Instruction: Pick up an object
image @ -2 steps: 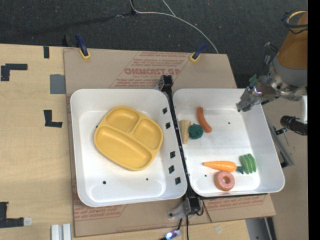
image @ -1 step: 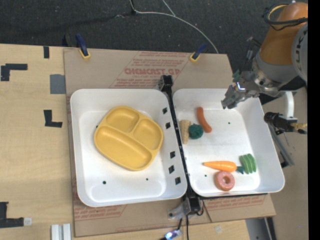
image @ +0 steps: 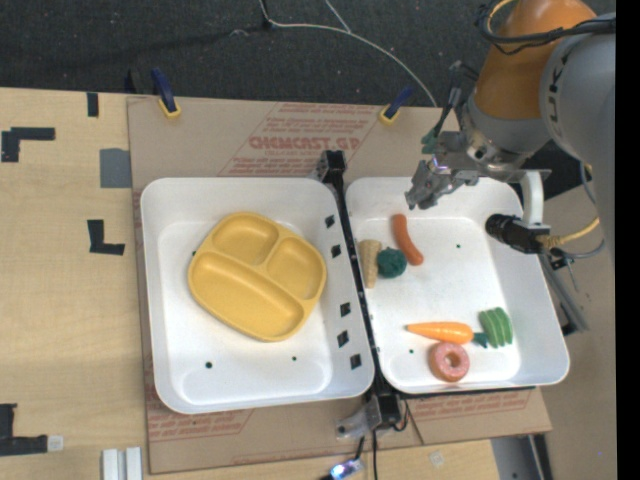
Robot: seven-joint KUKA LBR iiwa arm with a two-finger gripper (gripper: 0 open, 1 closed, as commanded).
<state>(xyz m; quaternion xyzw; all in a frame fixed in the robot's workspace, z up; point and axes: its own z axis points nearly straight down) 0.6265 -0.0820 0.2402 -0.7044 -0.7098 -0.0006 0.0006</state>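
Toy foods lie scattered in the right white bin [image: 530,298], one of two shallow plastic bins set side by side on a brown cardboard sheet [image: 290,133] over a pale wooden bench [image: 60,298]. Blue and yellow clamps [image: 165,96] pin the cardboard's far edge, with dark fabric [image: 150,18] behind. A slim orange-red sausage [image: 404,239] lies near the bin's far side, just beside a green broccoli piece [image: 390,262] and a tan wedge [image: 369,262]. Nearer the front sit a smooth orange carrot [image: 440,332], a ribbed green piece [image: 495,327] and a pink ring doughnut [image: 449,361]. The left bin [image: 160,268] holds a glossy yellow divided plate [image: 258,275]. The grey arm's gripper [image: 428,186] hovers over the right bin's far edge, just beyond the sausage; whether it is open or closed cannot be told, and nothing is seen in its grasp.
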